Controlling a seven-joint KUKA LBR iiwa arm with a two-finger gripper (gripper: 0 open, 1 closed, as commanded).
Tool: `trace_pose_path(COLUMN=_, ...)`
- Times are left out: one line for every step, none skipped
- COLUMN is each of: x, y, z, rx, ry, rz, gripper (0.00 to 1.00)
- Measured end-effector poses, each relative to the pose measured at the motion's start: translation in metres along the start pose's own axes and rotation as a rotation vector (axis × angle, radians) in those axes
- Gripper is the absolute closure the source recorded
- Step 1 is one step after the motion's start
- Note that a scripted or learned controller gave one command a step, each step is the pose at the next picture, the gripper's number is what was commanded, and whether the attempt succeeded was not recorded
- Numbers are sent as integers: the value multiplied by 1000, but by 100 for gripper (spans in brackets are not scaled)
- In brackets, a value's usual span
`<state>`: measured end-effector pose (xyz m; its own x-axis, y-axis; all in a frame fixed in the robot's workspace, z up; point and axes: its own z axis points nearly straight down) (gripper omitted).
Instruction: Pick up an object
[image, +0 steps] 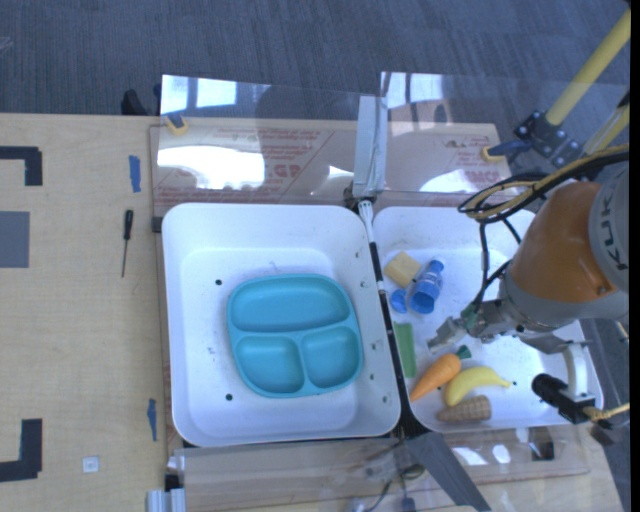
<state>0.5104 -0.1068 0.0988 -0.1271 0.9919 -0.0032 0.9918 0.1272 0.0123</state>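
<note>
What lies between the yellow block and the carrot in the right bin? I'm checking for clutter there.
In the camera view, the blue bottle and the green stick lie between the yellow block and the carrot.

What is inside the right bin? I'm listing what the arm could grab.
The right bin holds a yellow block, blue bottle, green stick, carrot, banana and corn cob. The arm covers the bin's right part, so anything beneath is hidden.
</note>
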Motion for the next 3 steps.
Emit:
trace_pose_path(x=10, y=-27, z=10, rx=1, ry=0, rz=18, gripper=0)
trace_pose_path(x=10, y=-23, z=-3, rx=-12, ry=-3, rz=20, gripper=100)
trace_pose_path(x=63, y=10, z=-89, rx=3, ry=4, rz=19, gripper=100)
